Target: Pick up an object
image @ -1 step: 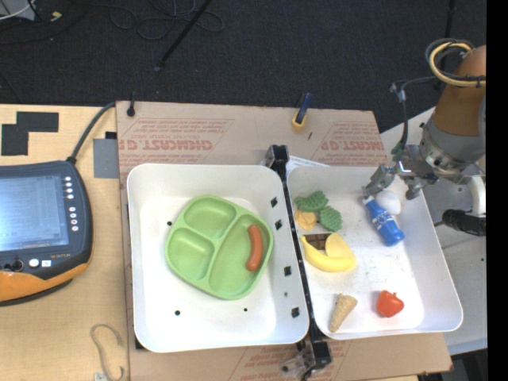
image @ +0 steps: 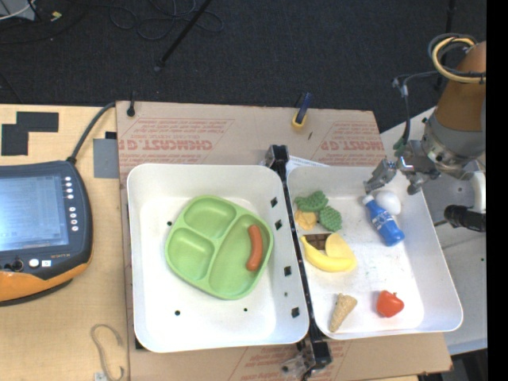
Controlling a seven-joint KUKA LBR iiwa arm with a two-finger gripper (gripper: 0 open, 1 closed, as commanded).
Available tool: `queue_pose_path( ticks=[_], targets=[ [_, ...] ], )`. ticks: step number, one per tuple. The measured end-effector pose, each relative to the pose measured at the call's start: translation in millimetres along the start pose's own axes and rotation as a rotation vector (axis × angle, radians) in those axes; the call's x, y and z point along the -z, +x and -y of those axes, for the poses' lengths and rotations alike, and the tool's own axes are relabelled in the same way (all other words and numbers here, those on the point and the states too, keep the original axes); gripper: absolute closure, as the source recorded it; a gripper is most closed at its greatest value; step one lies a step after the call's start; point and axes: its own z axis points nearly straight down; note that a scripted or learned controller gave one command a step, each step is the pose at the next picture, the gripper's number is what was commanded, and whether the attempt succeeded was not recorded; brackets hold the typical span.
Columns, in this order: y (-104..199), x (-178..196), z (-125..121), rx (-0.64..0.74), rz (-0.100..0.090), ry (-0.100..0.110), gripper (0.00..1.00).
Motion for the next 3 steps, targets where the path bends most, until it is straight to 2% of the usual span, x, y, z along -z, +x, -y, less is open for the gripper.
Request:
queue_pose_path(
  ticks=[2, 3],
  targets=[
    [12.4, -102.8, 3.4, 0.004, -0.003, 0.006, 0.00],
    [11.8, -89.5, 2.2, 0.006, -0.001, 0.002, 1.00]
  ],
)
